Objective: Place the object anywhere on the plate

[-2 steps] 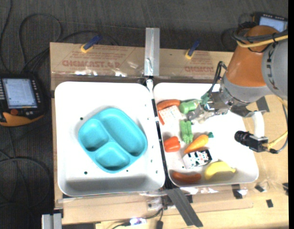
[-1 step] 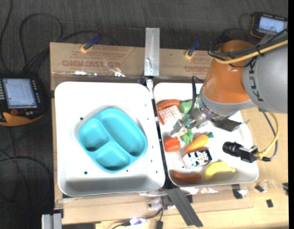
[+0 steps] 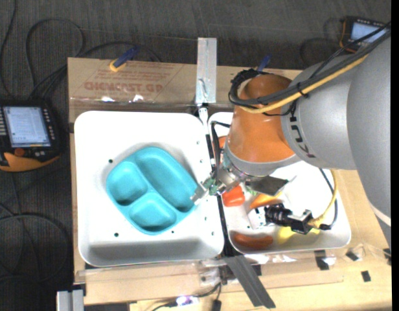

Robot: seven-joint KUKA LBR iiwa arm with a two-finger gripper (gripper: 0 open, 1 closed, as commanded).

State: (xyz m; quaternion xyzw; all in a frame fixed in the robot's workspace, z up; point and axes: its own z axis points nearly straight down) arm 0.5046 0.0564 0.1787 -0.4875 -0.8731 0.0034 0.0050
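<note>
Turquoise plate (image 3: 151,188): three compartments, rounded outline, lies flat in left white bin (image 3: 96,238), turned at slant, its right edge near bin's right wall. Nothing rests in its compartments.

Objects in right white bin (image 3: 339,235): small orange piece (image 3: 233,197) just right of divider, close under arm's wrist; reddish-brown piece (image 3: 254,241) near front wall; yellow piece (image 3: 285,233) beside it, partly hidden. Exact shapes hard to tell.

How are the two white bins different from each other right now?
The left bin holds a blue divided plate; the right bin holds small orange and yellow objects. The left bin lies open to view; the right bin sits partly under the arm. Both are shallow and white.
</note>
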